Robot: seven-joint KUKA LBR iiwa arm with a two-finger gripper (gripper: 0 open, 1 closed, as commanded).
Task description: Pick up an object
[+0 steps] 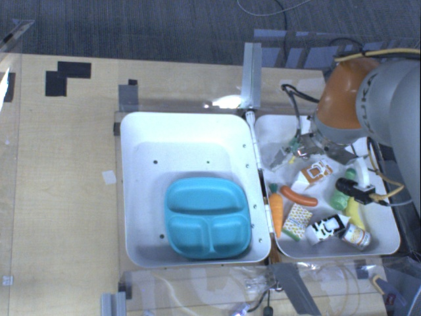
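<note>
The arm (368, 97) reaches into the right bin (393, 239), its gripper (299, 149) low over the toys (grip state: cannot tell); next, close on one and lift.

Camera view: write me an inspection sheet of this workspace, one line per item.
Surface: wooden bench bearing two white bins side by side; black markers near its far left corner.
Job's things: right bin holds a carrot, a sausage, an orange-and-white packet, a patterned card, a black-and-white toy, a small bottle, plus green and yellow pieces.
Clutter: blue divided tray in the left bin.
Gripper: gripper low over the right bin's far end; nothing seen between its fingers.
Cables: black cable looped on the floor; cables along the arm.
Surroundings: dark carpet beyond the bench.
</note>
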